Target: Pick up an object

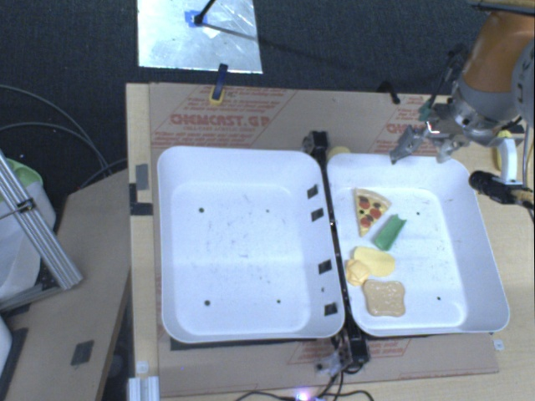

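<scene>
Several toy foods lie in the right bin (468, 249): a pizza slice (369, 208), a green piece (389, 232), a yellow piece (370, 266) and a slice of toast (385, 297). My gripper (425, 144) hangs above the far rim of the right bin, up and to the right of the pizza slice. Its fingers (402, 149) are spread apart with nothing between them. The grey arm with its orange band (499, 53) comes in from the upper right.
The left bin (175, 224) sits beside the right one, joined by a black hinge strip (328, 232). A cardboard sheet (251, 115) lies under both. A shiny metal plate (199, 23) lies at the back; an aluminium frame (33, 232) stands on the left.
</scene>
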`<state>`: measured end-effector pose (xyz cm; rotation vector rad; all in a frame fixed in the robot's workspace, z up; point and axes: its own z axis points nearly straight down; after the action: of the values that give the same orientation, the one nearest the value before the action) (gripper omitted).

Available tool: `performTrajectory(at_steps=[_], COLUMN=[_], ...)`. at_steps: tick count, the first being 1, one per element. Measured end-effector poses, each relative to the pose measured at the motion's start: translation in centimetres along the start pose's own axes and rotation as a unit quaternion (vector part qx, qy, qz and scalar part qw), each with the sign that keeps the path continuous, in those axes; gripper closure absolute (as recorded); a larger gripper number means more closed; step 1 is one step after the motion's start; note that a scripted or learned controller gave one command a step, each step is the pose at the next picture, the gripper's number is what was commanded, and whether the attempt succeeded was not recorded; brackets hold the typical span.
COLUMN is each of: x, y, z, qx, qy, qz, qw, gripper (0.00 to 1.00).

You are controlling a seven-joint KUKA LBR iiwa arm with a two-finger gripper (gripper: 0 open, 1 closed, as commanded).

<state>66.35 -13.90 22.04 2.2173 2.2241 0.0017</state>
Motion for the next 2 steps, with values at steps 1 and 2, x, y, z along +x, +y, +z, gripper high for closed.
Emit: performTrajectory(at_steps=[1, 2], x=[1.2, 1.1], y=[-8.1, -7.5], z=[12.7, 11.0], qx=[0.007, -0.001], qy=[0.002, 0.0], qz=[0.002, 0.0], qw=[1.0, 1.0], gripper=[0.0, 1.0])
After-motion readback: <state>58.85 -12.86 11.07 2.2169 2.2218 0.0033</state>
